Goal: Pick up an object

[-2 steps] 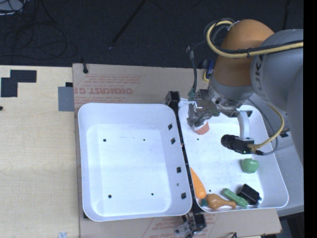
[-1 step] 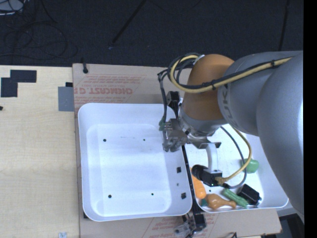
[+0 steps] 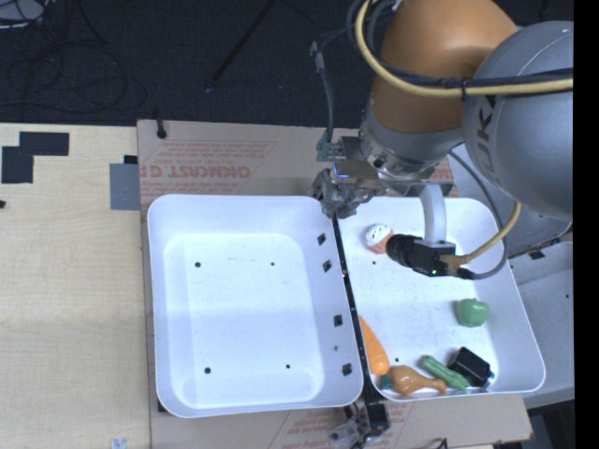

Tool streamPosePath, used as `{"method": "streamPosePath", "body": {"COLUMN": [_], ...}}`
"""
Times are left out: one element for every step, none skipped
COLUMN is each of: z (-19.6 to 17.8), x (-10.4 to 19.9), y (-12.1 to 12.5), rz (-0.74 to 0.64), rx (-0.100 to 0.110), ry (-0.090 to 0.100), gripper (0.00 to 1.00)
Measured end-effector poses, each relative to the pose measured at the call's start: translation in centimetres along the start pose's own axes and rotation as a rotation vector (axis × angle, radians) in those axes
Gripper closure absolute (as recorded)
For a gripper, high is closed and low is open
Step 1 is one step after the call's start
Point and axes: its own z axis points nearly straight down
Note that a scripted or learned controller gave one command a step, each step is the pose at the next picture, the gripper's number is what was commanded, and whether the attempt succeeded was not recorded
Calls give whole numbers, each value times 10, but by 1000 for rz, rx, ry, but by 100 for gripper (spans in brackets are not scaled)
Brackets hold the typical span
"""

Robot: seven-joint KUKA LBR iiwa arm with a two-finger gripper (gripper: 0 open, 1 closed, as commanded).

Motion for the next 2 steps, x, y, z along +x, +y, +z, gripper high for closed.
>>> {"method": "streamPosePath", "body": {"z": [23,89], "x": [108,157], "y": [-55,-45], "rz": [-8,1], "rx": [21,20], "ry": [-2,-5], "gripper": [100,100]}}
